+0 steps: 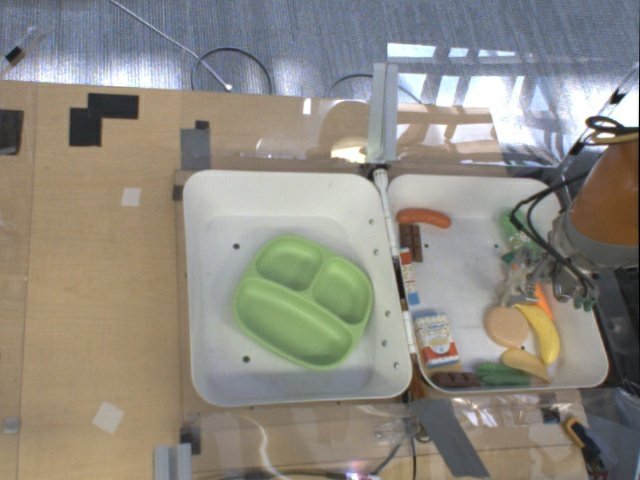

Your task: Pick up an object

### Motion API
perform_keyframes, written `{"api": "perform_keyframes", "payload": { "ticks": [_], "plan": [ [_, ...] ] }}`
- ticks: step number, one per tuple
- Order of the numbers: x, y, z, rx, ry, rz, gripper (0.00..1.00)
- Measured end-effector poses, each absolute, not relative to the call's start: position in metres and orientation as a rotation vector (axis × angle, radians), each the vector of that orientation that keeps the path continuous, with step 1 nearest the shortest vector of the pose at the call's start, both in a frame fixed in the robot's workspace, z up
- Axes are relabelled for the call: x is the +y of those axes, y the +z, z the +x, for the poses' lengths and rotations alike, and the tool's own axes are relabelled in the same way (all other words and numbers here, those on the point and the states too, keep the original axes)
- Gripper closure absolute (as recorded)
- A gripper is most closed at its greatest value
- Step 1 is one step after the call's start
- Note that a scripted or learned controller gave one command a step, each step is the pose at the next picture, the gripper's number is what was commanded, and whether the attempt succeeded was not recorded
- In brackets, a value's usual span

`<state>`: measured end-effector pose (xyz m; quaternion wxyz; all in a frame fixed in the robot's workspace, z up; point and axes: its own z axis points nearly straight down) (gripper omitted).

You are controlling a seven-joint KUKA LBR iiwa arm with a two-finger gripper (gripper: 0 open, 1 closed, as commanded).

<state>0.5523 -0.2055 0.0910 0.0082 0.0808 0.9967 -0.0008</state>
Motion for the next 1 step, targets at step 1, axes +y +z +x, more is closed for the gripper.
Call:
{"api": "perform_keyframes", "payload": {
  "ticks": [1],
  "plan": [
    [-0.2051,0.0896,0.5517,3.118,-0.003,0.251,0.0]
  ]
}}
